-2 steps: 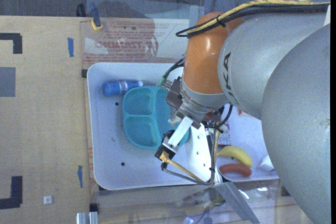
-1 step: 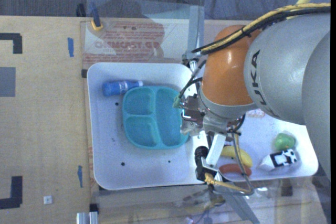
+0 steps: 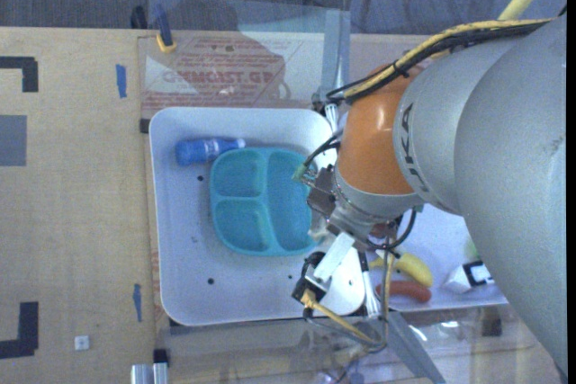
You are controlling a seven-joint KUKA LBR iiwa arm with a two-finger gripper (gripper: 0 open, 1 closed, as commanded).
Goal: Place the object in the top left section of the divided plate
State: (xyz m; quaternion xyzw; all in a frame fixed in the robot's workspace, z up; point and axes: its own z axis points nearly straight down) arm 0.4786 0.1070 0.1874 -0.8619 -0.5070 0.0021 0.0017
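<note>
A teal divided plate (image 3: 256,202) lies in the left white bin (image 3: 180,283), and all its sections are bare. A blue bottle-like object (image 3: 205,149) with a pale end lies on its side on the bin floor, just beyond the plate's top left corner. The grey arm with its orange band (image 3: 378,148) reaches over the wall between the two bins. My gripper (image 3: 382,261) hangs under the wrist above the right bin, close to a yellow banana (image 3: 412,268) and a red sausage (image 3: 410,290). I see nothing held in it.
The arm's bulk covers most of the right bin. A white and black item (image 3: 474,274) lies at that bin's right side. A brown cardboard sheet (image 3: 216,72) lies behind the left bin. The wooden bench (image 3: 72,193) extends to the left.
</note>
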